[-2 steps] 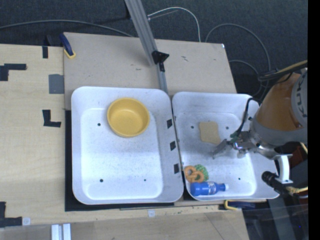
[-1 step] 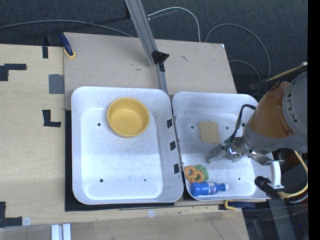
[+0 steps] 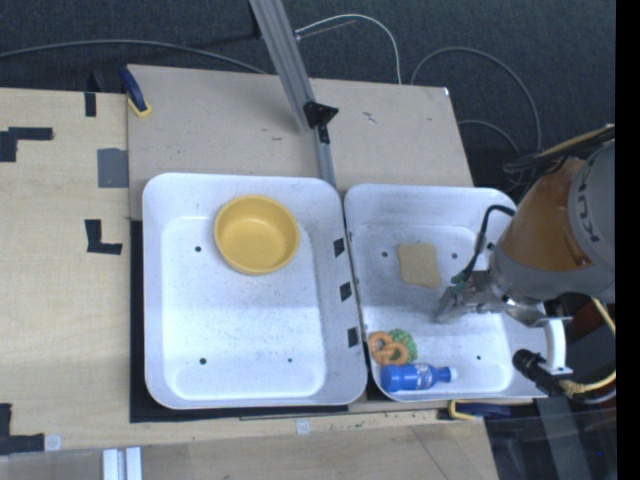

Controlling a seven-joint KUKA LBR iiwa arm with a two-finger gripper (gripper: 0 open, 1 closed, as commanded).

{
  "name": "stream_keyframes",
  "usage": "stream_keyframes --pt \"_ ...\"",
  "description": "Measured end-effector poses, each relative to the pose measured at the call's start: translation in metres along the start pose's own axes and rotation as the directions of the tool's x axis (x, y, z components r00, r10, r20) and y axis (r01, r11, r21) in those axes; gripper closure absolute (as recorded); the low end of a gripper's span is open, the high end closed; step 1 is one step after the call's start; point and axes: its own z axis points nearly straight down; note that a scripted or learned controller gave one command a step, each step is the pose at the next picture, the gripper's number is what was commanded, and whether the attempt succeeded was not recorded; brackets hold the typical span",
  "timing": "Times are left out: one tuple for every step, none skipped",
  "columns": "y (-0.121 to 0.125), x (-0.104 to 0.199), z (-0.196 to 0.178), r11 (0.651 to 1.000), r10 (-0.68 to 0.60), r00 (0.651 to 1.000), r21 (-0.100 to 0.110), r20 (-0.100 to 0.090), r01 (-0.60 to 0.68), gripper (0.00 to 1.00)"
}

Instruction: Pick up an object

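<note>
Blue and lying on its side, a small bottle (image 3: pixel 415 376) sits below my pincer (image 3: pixel 450 306), hard against the near wall of the right bin (image 3: pixel 420 200). Just to its left, and so down and left of my pincer, is an orange ring (image 3: pixel 381 346) tucked against something green (image 3: pixel 402 339); the two touch, and I cannot tell them apart cleanly. These three are crowded into the near corner, which I judge makes them awkward to reach, with the wall and each other in the way.

Up and left of my pincer, and near it, a flat tan square (image 3: pixel 419 264) lies alone on the bin floor. It has room all round, but it lies so flat that I doubt there is an edge to catch.

My pincer hangs low over the bare floor between the square and the bottle, tilted toward the left. Whether it is parted or closed I cannot tell; nothing visible sits in it, so I judge nothing is picked up yet.

Far to the left, in the other bin (image 3: pixel 165 268), a yellow bowl (image 3: pixel 257 233) stands upright near the far wall, well apart from my pincer.
</note>
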Motion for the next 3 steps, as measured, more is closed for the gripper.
stream_keyframes --pt "0.004 -0.001 -0.063 1.0 0.0 1.0 -0.006 0.002 0.0 1.0" --pt "0.006 0.005 -0.124 1.0 -0.001 1.0 -0.005 0.002 0.001 1.0" --pt "0.007 0.005 -0.153 1.0 0.0 1.0 -0.002 0.002 0.0 1.0"
